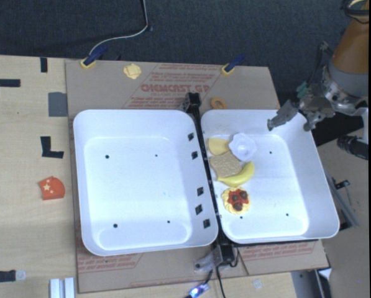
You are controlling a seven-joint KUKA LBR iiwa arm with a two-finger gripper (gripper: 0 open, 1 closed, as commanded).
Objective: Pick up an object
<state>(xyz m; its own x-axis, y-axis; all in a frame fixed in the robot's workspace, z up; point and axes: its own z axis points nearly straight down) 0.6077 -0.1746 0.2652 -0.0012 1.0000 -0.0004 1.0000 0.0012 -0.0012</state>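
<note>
On the table (23, 160) we see the banana (238, 176) lying at nine o'clock in the right bin (309, 185), not yet picked, while our end effector (292, 118) hovers at one o'clock, fingers apart, empty.

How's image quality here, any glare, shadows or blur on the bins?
Camera view: even overhead light; the left bin has a brighter washed patch near its front, and soft shadows along the walls. The white lid-like piece nearly blends into the right bin. The banana and the other food toys look soft, with fine detail unreadable. The gripper is slightly blurred.
</note>
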